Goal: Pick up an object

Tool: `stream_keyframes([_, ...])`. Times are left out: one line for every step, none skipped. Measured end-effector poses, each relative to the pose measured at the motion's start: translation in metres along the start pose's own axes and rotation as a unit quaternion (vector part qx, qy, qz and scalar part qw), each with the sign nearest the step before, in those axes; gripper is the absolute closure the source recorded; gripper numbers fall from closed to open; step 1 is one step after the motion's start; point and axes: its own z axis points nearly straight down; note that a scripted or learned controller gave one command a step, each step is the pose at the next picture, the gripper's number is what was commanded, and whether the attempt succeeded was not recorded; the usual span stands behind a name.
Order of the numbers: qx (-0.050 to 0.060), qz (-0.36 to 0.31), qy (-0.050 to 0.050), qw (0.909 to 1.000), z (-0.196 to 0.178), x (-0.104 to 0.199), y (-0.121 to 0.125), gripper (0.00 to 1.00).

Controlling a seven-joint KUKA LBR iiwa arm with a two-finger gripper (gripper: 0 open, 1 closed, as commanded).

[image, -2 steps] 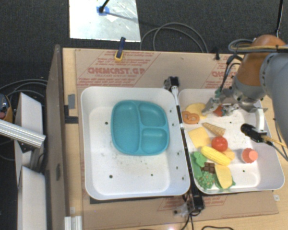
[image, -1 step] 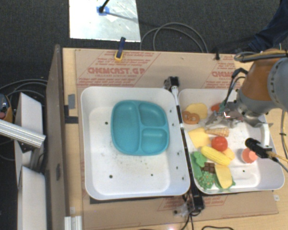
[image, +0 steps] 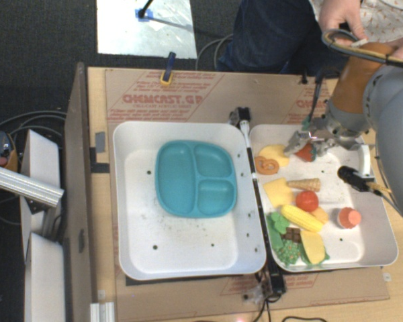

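Note:
My gripper (image: 309,147) hangs low over the back of the right bin (image: 379,247). Its fingers (image: 294,143) are spread wide and stand open. A small red toy with a green bit (image: 307,153) sits right between and just under the fingertips, not clamped. Just left of it lie a yellow piece (image: 273,153) and an orange ring (image: 266,166). Nearer the front are a cone (image: 303,184), a red tomato (image: 307,200), a yellow corn cob (image: 301,217) and a pink-red piece (image: 349,218).
The left bin (image: 138,247) holds a teal divided plate (image: 195,178). More toy food fills the right bin's front: yellow cheese (image: 277,192), green pieces (image: 287,249), a yellow slice (image: 314,247). A person (image: 342,9) stands behind the bench.

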Motion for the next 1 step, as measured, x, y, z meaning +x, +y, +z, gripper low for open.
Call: stream_keyframes([0.007, 0.001, 0.001, 1.0, -0.0053, -0.0019, -0.0054, 1.0])
